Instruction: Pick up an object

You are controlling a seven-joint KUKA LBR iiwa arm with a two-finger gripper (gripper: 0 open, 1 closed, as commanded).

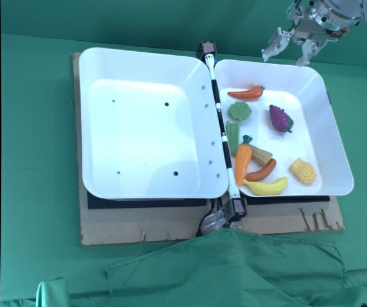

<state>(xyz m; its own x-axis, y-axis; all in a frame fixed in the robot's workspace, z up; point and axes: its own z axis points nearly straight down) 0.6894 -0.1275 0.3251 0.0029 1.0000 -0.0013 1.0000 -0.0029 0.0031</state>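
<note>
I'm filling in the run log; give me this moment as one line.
gripper: open, holding nothing, above far rim of right bin | toys: in right bin, untouched | left bin: no toys

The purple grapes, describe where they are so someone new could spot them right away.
Look in the right-hand bin, the one holding toy food. The purple grapes lie in its upper half, right of the round green piece. They are the only purple item there.

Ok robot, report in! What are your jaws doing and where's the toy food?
Gripper open, hanging above right bin's far rim, holding nothing. Toy food lying in right bin, chili pepper nearest. Nothing in the way.
</note>
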